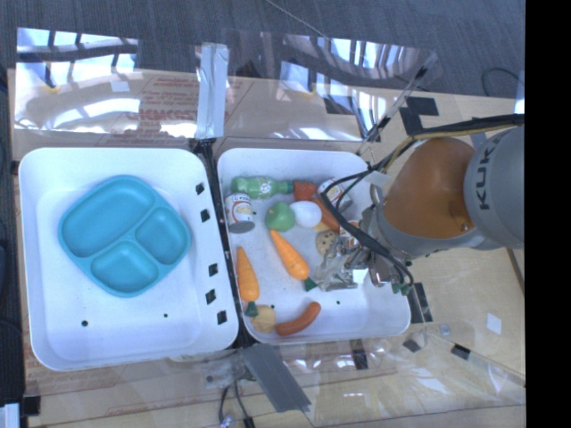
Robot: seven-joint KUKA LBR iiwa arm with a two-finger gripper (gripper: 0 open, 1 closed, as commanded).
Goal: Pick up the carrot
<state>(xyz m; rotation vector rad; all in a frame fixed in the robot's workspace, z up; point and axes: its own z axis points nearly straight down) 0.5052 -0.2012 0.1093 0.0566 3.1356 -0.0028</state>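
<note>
Currently the gripper sits low in the right bin, just off the green-top end of the carrot; jaw state can't be read from this angle, and nothing is visibly between them. That carrot lies mid-bin, running from 11 o'clock (tip) to 5 o'clock (green end). A second carrot lies near the bin's left wall, pointing roughly 12 to 6. To do the step well, the arm likely needs to shift toward 10 o'clock, centre over the orange body rather than the leafy end, and close across the short axis, i.e. along the 1-to-7 line. Clutter is tight: green pepper and white egg sit just at 12 o'clock of the carrot's tip, a cookie at 2 o'clock, a sausage at 6 o'clock, a green bottle and small can further toward 11. Cables drape over the wrist and hide part of the approach. The left bin holds a blue divided plate, well apart.
</note>
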